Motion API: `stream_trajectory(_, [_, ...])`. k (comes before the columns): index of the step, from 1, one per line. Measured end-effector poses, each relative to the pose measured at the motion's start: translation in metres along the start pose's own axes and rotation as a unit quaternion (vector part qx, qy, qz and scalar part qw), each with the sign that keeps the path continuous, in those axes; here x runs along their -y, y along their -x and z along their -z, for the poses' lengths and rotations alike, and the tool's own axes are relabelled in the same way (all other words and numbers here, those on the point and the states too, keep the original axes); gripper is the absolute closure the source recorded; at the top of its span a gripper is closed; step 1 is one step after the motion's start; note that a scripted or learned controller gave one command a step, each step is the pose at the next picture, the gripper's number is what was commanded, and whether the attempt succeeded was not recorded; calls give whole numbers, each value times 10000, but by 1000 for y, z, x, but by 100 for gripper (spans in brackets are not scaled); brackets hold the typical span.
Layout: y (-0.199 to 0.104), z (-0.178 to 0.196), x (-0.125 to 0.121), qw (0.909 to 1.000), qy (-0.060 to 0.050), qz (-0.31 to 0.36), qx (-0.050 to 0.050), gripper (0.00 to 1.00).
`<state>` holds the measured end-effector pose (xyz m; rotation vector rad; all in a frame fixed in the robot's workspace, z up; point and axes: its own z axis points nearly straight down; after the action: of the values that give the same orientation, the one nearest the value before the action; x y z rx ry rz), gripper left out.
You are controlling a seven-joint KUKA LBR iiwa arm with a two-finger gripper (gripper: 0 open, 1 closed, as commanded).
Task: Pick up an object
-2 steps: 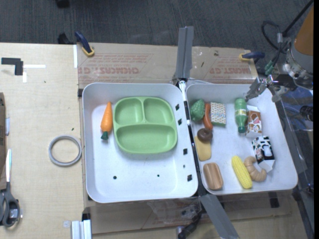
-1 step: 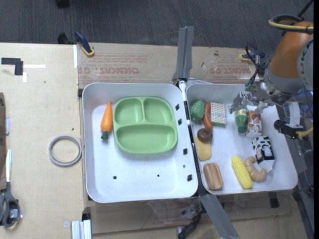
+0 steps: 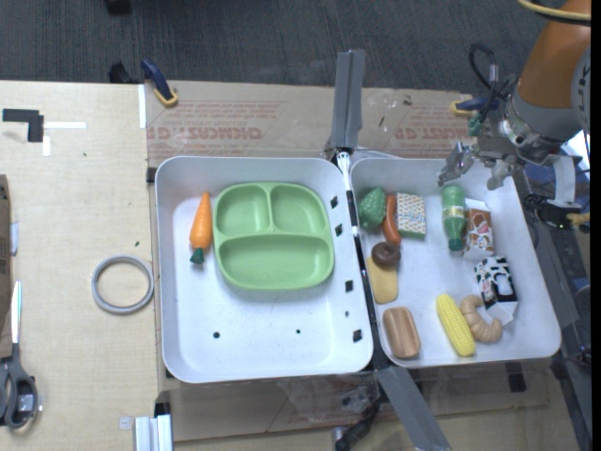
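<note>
My gripper [image 3: 477, 169] hangs over the far edge of the right bin [image 3: 535, 280], open, with nothing between its fingers. Just below it a green bottle [image 3: 454, 216] lies on the bin floor, next to a red and white carton [image 3: 479, 231]. The same bin holds a green leafy toy [image 3: 373, 207], a patterned box [image 3: 410, 214], a brown round piece [image 3: 385, 252], a bun [image 3: 402, 332], a corn cob [image 3: 455, 325], a croissant [image 3: 485, 323] and a black and white carton [image 3: 495, 280].
The left bin [image 3: 188, 336] holds a green divided plate [image 3: 274, 235] and a carrot [image 3: 200, 225] along its left wall. On the bench to the left lie a tape ring [image 3: 123, 283] and scissors [image 3: 19, 388]. A blue clamp [image 3: 160, 83] sits at the back.
</note>
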<state>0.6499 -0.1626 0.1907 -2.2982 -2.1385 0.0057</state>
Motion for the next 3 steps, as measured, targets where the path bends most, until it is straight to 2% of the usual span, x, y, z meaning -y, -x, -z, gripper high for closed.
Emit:
stream_trajectory(1, [5, -95, -12, 9994, 45, -356, 3, 0])
stream_trajectory(2, [14, -84, -10, 9927, 9, 1205, -2, 0])
stream_trajectory(3, [14, -95, -13, 9921, 42, 1257, 7, 0])
